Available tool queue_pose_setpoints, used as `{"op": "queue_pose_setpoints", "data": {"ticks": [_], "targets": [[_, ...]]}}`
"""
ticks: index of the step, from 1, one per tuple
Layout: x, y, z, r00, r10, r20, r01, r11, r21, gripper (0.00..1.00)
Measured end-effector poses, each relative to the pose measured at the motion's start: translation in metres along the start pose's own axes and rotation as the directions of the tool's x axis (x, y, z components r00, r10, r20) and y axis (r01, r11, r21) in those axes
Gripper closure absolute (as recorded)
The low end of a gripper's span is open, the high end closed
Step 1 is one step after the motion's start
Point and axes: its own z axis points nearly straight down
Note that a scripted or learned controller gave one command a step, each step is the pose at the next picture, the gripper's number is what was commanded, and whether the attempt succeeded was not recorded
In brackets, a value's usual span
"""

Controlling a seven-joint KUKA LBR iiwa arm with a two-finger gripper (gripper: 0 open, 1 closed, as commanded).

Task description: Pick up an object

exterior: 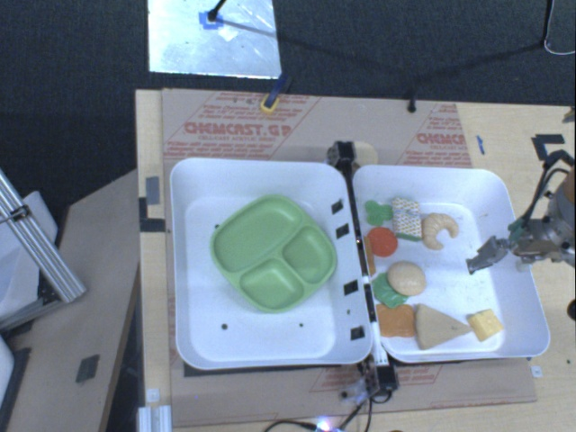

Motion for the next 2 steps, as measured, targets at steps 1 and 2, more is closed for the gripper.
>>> {"op": "queue_pose_setpoints", "data": {"ticks": [1, 2], "targets": [[0.001, 0.003, -0.007, 1.000, -0.004, 0.003, 0.005, 1.000, -0.013, 0.00], [-0.008, 0.008, 0.041, 1.000, -0.003, 0.003, 0.003, 1.000, -0.012, 0.00]]}}
